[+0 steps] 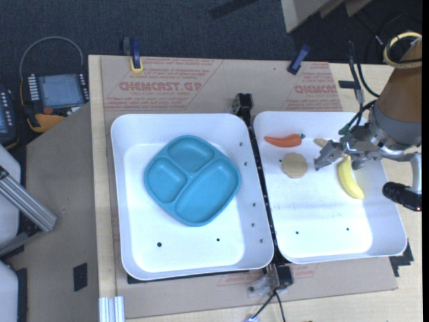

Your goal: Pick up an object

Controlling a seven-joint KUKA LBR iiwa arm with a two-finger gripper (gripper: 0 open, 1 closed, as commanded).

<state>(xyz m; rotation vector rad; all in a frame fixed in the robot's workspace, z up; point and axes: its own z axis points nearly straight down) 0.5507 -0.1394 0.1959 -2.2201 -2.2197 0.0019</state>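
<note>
The right bin (322, 237) holds a yellow banana (350, 182), a round tan piece (294, 166) and a red chili pepper (283, 139). A small beige item (321, 142) lies just right of the pepper. My gripper (338, 159) hangs over the bin's upper right part, directly above the banana's top end and to the right of the tan piece. Its dark fingers stand open, one toward the tan piece and one toward the banana, with nothing held between them. The grey wrist and orange band cover the bin's far right corner.
The left bin (134, 233) holds a blue divided plate (192, 178). A black clamp (242, 104) sits between the bins at the back. Cables run past the right bin's upper right side. A black fixture (402, 194) sticks in at the right bin's right edge.
</note>
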